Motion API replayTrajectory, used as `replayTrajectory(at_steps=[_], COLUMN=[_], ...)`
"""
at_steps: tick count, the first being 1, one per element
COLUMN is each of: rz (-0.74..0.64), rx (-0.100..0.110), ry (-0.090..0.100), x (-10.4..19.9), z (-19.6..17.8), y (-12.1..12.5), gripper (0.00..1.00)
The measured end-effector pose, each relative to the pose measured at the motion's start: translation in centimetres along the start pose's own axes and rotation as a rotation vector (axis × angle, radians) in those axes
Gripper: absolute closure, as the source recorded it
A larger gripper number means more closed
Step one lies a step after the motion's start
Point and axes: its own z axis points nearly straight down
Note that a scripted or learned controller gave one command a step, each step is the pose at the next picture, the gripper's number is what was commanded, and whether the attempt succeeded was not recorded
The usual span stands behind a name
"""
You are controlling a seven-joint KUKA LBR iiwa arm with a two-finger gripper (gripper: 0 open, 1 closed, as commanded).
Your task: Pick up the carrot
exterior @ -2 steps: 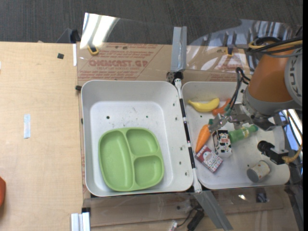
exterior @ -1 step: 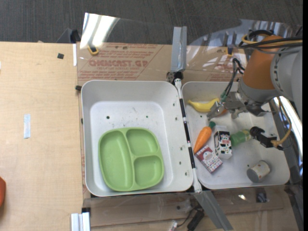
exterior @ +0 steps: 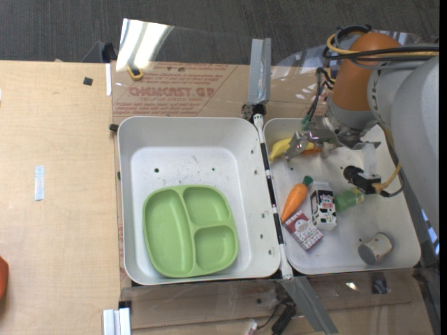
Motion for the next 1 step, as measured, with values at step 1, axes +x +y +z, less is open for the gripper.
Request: replayTrajectory(at_steps=[1], rz=[0.278], rx=[-0.01], ry=[0.006], x=[-0.27], z=[-2.66], y=[-13.02], gripper=[0.0])
